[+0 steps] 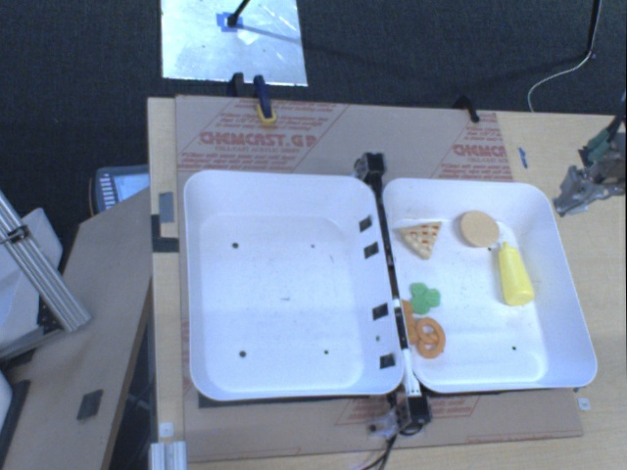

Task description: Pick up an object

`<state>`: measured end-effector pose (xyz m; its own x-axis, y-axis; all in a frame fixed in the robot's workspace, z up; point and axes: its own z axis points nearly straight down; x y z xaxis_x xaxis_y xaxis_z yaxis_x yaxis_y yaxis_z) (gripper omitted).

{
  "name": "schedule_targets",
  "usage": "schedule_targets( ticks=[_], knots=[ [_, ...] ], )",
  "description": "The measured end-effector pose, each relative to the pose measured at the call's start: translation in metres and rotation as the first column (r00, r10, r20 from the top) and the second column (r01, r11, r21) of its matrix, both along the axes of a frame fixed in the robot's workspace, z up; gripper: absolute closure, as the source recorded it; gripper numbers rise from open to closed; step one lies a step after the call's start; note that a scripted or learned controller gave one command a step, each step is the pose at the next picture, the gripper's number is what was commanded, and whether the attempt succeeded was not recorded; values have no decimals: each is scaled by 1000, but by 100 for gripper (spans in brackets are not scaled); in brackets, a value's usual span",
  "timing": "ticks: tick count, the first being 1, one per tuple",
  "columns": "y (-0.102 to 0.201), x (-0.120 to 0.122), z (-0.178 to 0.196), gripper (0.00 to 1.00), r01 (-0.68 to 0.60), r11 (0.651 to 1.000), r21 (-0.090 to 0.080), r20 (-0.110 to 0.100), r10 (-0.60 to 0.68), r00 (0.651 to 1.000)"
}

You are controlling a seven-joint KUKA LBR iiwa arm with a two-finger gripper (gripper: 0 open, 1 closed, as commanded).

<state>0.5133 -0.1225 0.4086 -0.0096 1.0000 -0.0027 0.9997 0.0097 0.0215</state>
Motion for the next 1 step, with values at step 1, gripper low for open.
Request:
schedule_targets(
  ticks=[1],
  knots=[
    [76,1,135,100,-4,1000,3,0,4,1000]
  ],
)
